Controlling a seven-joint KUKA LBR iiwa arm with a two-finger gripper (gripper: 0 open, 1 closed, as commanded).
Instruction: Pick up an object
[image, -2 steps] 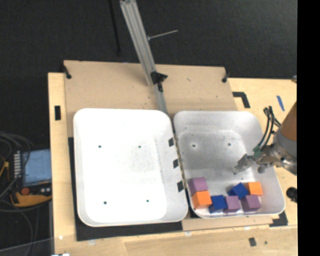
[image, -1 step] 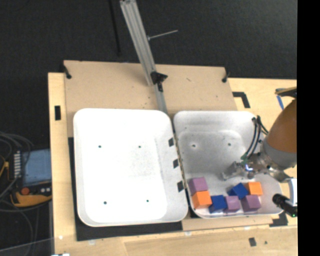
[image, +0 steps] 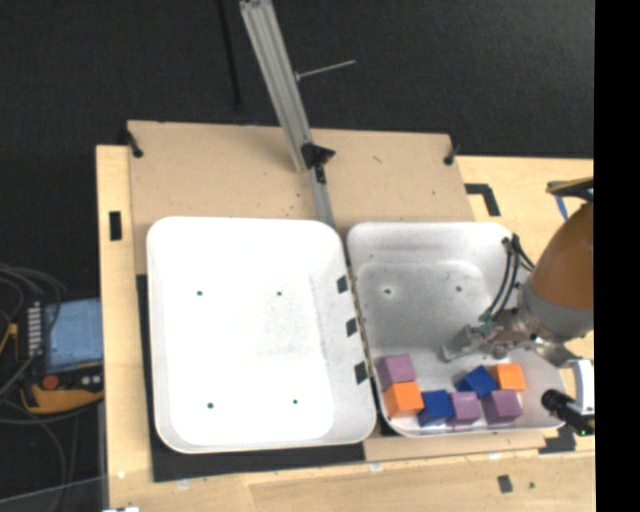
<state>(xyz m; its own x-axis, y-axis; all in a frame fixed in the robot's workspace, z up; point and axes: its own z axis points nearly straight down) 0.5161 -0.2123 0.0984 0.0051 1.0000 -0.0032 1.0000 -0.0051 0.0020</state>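
Note:
Several small blocks lie along the front of the right bin (image: 420, 260): a purple block (image: 396, 368) atop an orange block (image: 405, 397), a blue block (image: 436, 406), a purple block (image: 466, 406), a second blue block (image: 479, 380), an orange block (image: 510, 376) and another purple block (image: 503, 405). My gripper (image: 462, 347) hangs low over the right bin, just above and left of the blue and orange blocks. Nothing shows between its fingers.
The left bin (image: 250, 330) sits beside the right one on the brown bench. A metal pole (image: 290, 110) slants in from the top toward the gap between the bins. A blue device with cables (image: 65, 345) lies off the bench at the left.

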